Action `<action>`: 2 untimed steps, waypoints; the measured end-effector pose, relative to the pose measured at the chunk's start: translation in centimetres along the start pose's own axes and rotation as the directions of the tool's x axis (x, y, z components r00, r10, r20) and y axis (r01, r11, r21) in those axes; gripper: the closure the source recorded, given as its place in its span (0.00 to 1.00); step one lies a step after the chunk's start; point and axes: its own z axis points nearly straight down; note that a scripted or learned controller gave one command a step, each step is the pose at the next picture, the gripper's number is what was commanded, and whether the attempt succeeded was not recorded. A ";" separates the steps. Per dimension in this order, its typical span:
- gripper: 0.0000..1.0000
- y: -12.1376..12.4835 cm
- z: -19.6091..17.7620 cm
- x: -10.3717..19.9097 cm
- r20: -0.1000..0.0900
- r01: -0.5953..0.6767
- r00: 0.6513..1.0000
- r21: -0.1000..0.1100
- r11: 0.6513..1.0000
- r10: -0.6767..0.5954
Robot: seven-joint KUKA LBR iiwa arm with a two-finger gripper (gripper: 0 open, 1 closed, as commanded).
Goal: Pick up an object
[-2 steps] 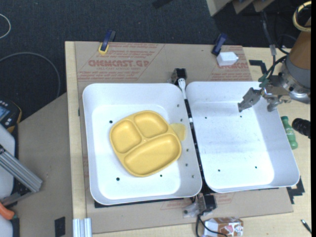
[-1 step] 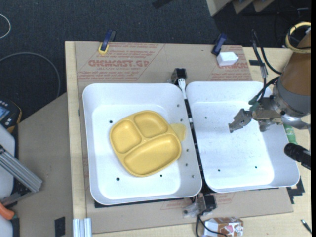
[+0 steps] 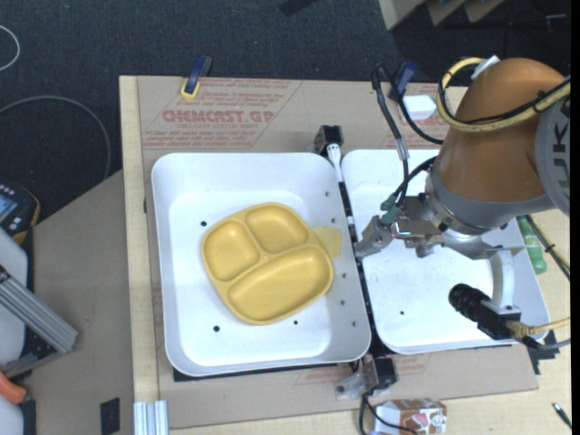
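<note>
A yellow divided plate (image 3: 265,261) with three compartments lies flat in the middle of the left bin (image 3: 177,188). A small yellow tab (image 3: 328,240) juts from its right side toward the wall between the bins. My gripper (image 3: 374,236) hangs over the left edge of the right bin (image 3: 399,333), just right of that tab and apart from the plate. Nothing shows between its tips. The grey and orange wrist (image 3: 494,143) hides much of the right bin's middle.
A green object (image 3: 533,243) pokes out at the right bin's right edge, partly hidden behind the arm. Black clamps (image 3: 328,140) sit on the ridge where the bins meet. Cardboard (image 3: 227,107) lies under both bins.
</note>
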 end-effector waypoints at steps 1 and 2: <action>1.00 0.1 -1.0 -0.7 0.005 -0.012 1.000 -0.004 1.000 0.012; 1.00 0.2 -10.9 5.4 0.002 -0.003 1.000 -0.017 1.000 0.003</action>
